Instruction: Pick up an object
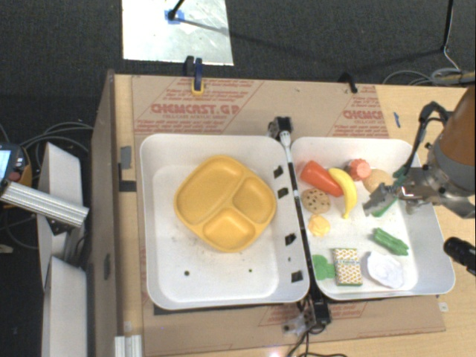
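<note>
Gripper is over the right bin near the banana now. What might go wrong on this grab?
1. The toys lie crowded: the banana, carrot and cookie touch or nearly touch, so the gripper may nudge neighbours or catch two.
2. A green piece lies right at the gripper; it may get pushed rather than gripped.
3. The gripper works near the right bin's far side, so a bumped toy could slide against the wall.

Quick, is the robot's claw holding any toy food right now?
Gripper: over the right bin; whether it is open, shut or holding anything cannot be told.
</note>
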Available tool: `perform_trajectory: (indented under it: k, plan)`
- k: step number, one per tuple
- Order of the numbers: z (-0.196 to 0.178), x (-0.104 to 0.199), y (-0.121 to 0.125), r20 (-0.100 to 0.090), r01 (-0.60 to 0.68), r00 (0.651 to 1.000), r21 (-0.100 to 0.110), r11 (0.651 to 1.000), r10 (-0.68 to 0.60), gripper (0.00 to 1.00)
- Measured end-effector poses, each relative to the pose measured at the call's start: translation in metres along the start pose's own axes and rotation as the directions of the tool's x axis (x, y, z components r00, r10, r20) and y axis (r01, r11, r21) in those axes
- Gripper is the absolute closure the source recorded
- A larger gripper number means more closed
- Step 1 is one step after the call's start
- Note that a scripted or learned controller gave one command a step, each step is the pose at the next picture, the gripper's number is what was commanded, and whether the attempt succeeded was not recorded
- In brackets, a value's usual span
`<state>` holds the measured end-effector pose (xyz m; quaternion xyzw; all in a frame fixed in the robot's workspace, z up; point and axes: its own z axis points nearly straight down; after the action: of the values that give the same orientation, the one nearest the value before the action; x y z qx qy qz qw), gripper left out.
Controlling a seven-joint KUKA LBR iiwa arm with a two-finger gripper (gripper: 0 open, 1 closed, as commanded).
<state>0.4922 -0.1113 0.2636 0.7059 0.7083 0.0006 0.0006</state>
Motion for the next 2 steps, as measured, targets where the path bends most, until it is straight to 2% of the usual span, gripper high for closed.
perform_trajectory:
  k: [1, 2]
  plan:
    - [0.086, -0.042, 0.042, 0.002, -0.004, 1.000, 0.003, 1.000, 0.004, 0.00]
    - [0.182, -0.031, 0.082, 0.002, 0.002, 1.000, -0.003, 1.000, -0.002, 0.00]
